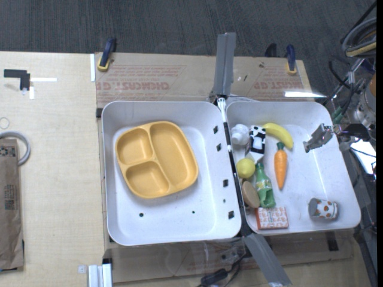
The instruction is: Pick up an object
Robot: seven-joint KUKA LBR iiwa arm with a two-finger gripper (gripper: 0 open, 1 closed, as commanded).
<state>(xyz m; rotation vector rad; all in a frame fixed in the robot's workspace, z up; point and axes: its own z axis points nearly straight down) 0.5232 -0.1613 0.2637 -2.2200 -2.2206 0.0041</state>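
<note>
The claw [317, 137] hangs over the upper right part of the right bin [335, 178], metallic and grey; whether it is spread or pressed together cannot be told from this slant, and nothing shows pinched in it. The nearest things lie to its left: a curved yellow banana [279, 134] and, just below it, a tapered orange carrot [280, 166] with a green top, both well apart from the claw. Further left, along the bin's inner wall, sit a black-and-white toy [257, 139], a pale rounded object [239, 136], a yellow lemon [246, 168], a green packet [263, 187], a brown oval piece [249, 194] and a flat red-and-white box [272, 218]. A small patterned cup [323, 208] lies on its side in the lower right corner, below the claw. The left bin [161, 220] holds a smooth yellow divided plate [156, 159] with three compartments. Both bins are glossy white plastic, resting on printed cardboard [155, 76] clamped by blue clips over the pale wooden bench [48, 160]. Dark carpet [179, 11] runs beyond.
</note>
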